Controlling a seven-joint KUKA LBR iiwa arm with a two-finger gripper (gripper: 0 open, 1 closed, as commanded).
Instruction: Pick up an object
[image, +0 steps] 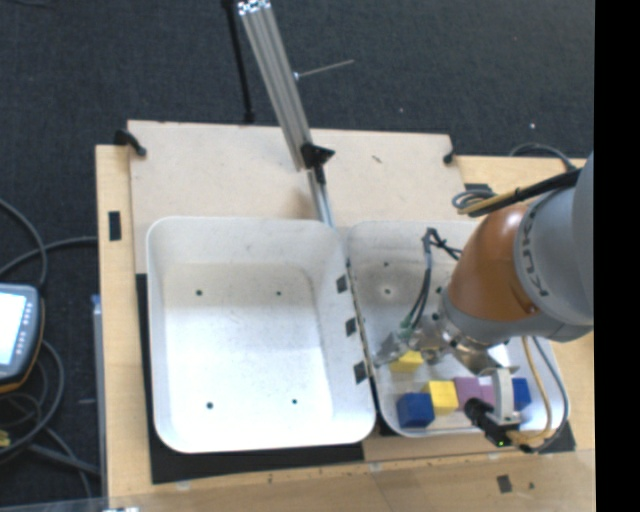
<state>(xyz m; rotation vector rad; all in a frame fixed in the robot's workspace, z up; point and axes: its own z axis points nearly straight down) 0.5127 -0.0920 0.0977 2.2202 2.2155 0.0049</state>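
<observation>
While my gripper (432, 352) hung low over the right bin (385, 262), its grip was hidden, so I couldn't tell; yellow block (407, 362), blue block (415, 408) apparently unlifted; picking remained.

Honestly can't read a single word or number anywhere. The handheld screen (17, 330) at the left edge might show something, but it's way too blurry.
</observation>
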